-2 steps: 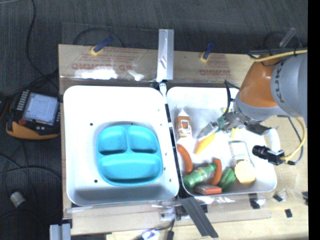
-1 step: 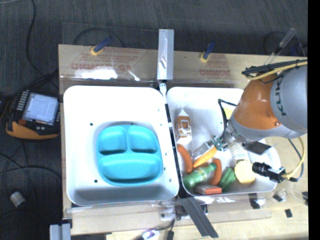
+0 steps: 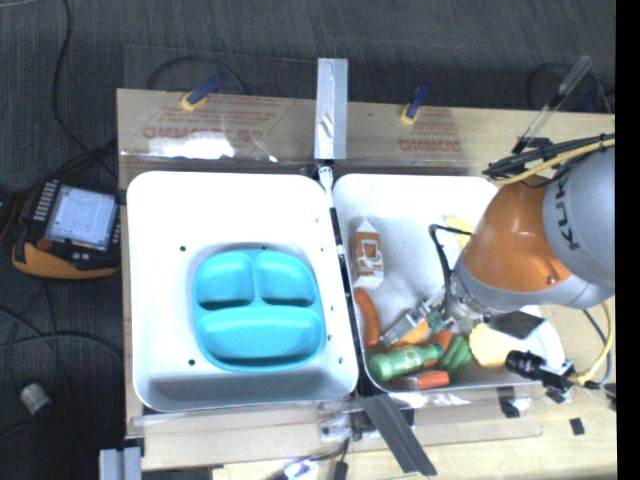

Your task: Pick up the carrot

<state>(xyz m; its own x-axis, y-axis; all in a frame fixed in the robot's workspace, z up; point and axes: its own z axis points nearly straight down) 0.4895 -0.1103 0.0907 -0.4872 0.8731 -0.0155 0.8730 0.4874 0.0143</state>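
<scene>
Nearest me, along the front wall of the right bin [image 3: 400, 193], a heap of toy food lies crowded together: a green vegetable [image 3: 403, 361] lies lengthwise, with a small orange-red piece [image 3: 432, 379] just in front of it and a pale yellow piece [image 3: 487, 345] to its right. The carrot [image 3: 368, 318], orange and slim, rests against the bin's left wall just behind the green vegetable, tilted along the divider. The gripper [image 3: 418, 320] hangs low over this heap, just beside the carrot, probably lined up for a grab; from here I cannot tell how it is set, and nothing is visibly in its grasp. The grey arm [image 3: 520, 253] with its orange band reaches in from the right, covering part of the bin. Further back in the same bin lies a small carton [image 3: 368, 253]. The left bin [image 3: 150, 268] holds a blue divided tray [image 3: 260, 306], lying flat in its middle
</scene>
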